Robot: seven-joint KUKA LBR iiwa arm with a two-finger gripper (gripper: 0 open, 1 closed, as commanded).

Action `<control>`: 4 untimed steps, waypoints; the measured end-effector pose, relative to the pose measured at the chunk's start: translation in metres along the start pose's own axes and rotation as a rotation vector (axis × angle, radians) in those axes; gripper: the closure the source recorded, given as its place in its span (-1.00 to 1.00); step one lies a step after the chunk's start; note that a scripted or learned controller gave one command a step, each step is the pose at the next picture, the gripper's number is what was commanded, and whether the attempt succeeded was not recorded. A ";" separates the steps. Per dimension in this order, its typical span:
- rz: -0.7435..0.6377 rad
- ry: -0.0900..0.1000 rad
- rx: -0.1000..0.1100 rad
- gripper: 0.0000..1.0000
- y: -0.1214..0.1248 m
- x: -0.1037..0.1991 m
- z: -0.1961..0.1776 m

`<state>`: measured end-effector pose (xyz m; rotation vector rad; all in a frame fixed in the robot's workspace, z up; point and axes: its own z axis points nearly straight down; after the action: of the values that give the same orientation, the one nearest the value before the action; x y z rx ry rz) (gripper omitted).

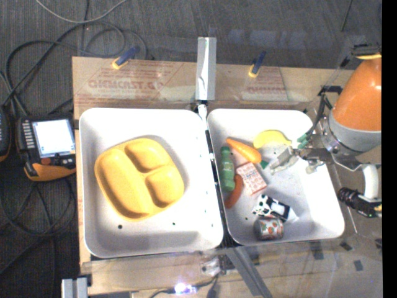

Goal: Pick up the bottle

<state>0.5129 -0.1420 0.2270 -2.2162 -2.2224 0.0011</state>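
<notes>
The gripper (pixel 280 161) hangs over the right bin (pixel 322 219), between the yellow lemon-shaped piece (pixel 271 138) and the small red-and-white carton (pixel 251 178); whether its fingers are apart or together cannot be told. The bottle (pixel 227 168), green, slim and smooth, lies lengthwise by the bin's left wall, beside a glossy orange carrot (pixel 243 149); judged: the approach must shift left. The left bin (pixel 93 228) holds a moulded yellow tray (pixel 140 176) with three compartments.
</notes>
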 end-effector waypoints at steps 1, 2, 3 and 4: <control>-0.002 0.002 0.001 1.00 0.001 0.001 -0.008; -0.002 0.002 0.002 -1.00 0.001 0.001 -0.008; -0.003 0.003 0.003 1.00 0.001 0.002 -0.016; -0.020 -0.001 0.000 1.00 -0.029 -0.009 0.012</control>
<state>0.4836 -0.1513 0.2152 -2.1949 -2.2447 0.0027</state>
